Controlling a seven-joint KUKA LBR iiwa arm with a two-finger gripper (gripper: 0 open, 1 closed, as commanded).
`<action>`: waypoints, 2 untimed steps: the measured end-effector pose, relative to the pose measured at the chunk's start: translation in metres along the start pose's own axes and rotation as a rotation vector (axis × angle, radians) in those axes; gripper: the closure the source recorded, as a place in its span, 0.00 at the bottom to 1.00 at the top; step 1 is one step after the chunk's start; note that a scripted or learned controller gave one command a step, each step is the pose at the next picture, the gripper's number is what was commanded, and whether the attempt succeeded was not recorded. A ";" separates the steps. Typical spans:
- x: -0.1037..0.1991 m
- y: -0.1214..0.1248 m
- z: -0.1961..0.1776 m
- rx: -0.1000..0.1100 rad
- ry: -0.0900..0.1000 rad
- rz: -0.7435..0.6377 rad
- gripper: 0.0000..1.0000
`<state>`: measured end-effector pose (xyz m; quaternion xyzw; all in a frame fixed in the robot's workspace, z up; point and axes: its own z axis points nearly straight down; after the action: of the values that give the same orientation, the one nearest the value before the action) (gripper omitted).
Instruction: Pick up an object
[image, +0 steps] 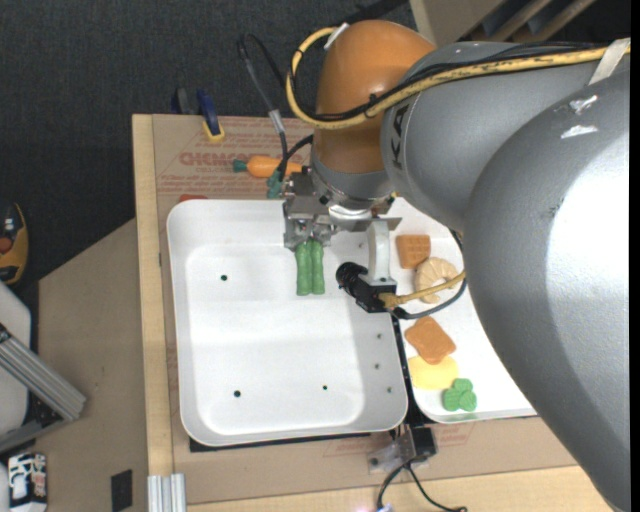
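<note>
The gripper (311, 270) hangs over the upper middle of the left bin (200, 330), its two green fingers (304, 270) pointing down, pressed close side by side with no gap between them and nothing held there. They are narrow, effectively closed on air. The patch of bin floor under the fingertips looks bare white.

The things worth picking lie in the right bin (495, 400), well apart from the gripper: a square orange cracker (412, 249) near the top, a pale croissant (436, 275) just below it, an orange slab (432, 339), a yellow piece (432, 373) and a green clump (459, 396) toward the near edge. A small carrot-like toy (262, 166) lies on the cardboard surface (160, 300) beyond the left bin.

To do this step well, I judge the fingers should spread before any descent, and the arm should carry across the divider to stand squarely over one item, the croissant being the bulkiest and easiest to straddle.

The arm reaches in from the right, its grey links sweeping across the right bin, the orange band (365, 70) above a wrist pointing straight down.
</note>
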<state>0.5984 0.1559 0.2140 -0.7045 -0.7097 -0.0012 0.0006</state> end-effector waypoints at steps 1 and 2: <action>0.042 -0.061 0.027 0.011 -0.002 0.002 1.00; 0.013 -0.072 -0.047 -0.003 -0.002 0.008 1.00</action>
<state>0.5266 0.1678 0.2615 -0.7075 -0.7067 -0.0015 -0.0010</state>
